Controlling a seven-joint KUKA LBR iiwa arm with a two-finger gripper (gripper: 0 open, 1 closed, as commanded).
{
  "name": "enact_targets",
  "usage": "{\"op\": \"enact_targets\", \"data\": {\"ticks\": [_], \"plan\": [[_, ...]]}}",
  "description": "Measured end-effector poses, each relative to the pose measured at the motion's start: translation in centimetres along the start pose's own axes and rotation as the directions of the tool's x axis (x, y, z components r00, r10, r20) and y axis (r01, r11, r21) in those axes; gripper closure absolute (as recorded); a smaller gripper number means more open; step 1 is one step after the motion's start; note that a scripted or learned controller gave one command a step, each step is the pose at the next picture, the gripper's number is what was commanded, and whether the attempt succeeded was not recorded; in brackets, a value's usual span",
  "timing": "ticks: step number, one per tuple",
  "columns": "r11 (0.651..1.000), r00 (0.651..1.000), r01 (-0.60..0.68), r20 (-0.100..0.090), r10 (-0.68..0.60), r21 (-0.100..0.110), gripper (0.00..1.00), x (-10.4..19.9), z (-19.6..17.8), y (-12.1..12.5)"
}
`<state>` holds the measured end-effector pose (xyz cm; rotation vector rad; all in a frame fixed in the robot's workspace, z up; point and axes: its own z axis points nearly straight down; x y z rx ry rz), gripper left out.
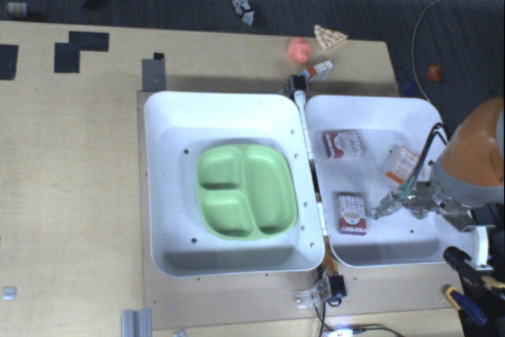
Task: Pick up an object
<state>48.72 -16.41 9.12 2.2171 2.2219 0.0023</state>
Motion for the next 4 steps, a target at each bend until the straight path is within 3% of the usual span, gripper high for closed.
{"op": "enact_targets", "data": {"ticks": [1, 2, 3, 4], "plan": [[1.0, 1.0, 0.002, 0.0, -0.002, -0.003, 1.0, 0.1, -1.0, 0.1], [1.0, 1.0, 0.002, 0.0, -0.002, -0.003, 0.0, 0.1, -1.0, 0.1], [1.0, 1.0, 0.005, 0.0, -0.005, -0.006, 1.0, 0.1, -2.1, 0.2], [1.0, 1.0, 0.004, 0.0, -0.004, -0.006, 0.0, 0.1, -2.1, 0.2]]}}
